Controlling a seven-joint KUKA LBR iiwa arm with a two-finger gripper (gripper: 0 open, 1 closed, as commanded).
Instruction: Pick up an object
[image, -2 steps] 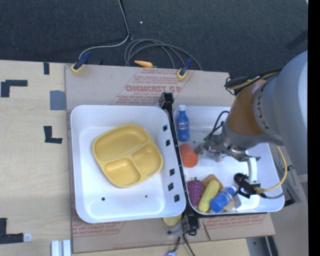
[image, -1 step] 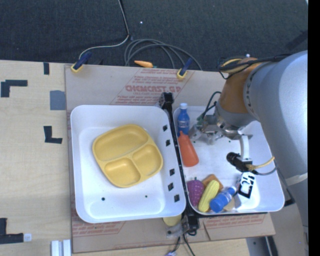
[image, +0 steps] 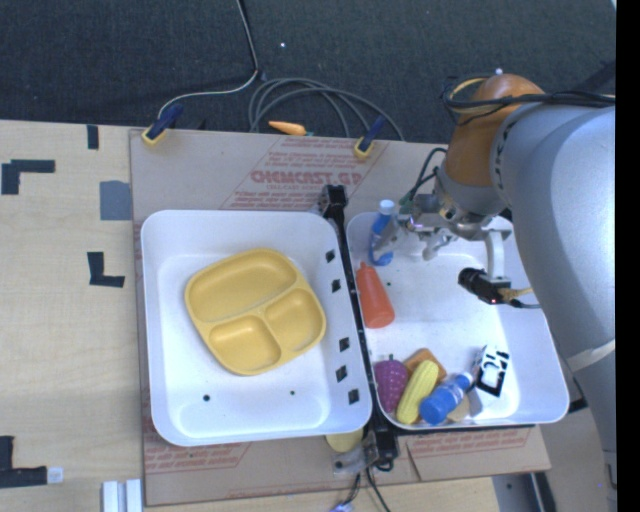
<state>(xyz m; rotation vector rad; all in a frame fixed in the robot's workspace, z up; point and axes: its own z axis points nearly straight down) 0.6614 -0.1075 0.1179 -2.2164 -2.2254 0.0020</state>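
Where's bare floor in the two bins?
Right bin: bare middle, between the orange bottle and the toy pile at its near wall. Crowded by the end effector. Left bin: bare strip below the yellow tray.

Arm (image: 560, 200) cut off at right edge; tool (image: 440, 235) fingers indistinct.

Far across from my hand, a yellow divided tray (image: 256, 310) lies in the other bin (image: 160, 300). Grey cables (image: 300, 100) loop beyond both bins, behind my hand.
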